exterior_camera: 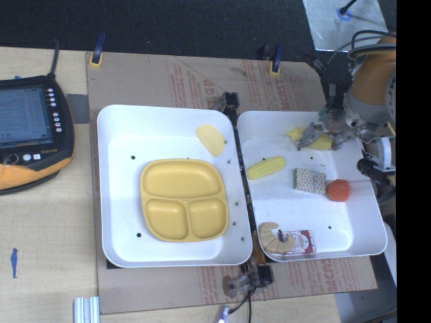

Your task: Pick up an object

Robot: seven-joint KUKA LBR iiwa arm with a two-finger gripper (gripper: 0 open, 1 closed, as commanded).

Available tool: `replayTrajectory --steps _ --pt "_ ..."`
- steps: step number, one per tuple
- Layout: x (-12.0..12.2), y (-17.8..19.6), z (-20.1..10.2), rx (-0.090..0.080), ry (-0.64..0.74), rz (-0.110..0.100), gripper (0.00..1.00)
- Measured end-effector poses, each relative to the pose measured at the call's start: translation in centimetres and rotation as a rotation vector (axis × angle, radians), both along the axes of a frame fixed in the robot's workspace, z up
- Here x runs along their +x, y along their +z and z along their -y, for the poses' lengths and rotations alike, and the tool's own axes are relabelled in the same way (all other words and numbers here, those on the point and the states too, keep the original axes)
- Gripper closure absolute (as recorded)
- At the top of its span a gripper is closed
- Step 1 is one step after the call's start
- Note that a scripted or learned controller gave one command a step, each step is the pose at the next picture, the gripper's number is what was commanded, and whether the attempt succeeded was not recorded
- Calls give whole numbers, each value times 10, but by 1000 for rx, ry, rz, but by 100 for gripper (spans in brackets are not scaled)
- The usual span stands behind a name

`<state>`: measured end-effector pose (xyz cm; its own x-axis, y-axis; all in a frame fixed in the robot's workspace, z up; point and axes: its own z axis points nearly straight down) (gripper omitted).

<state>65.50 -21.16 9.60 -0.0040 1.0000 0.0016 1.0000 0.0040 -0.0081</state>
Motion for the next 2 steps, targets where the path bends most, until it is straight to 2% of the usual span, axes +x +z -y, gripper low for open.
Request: replayTrajectory --steps 1,2 --pt "2 20 -23 -1 1 5 0" --pt "-2 29 -19 -2 1 -10 100"
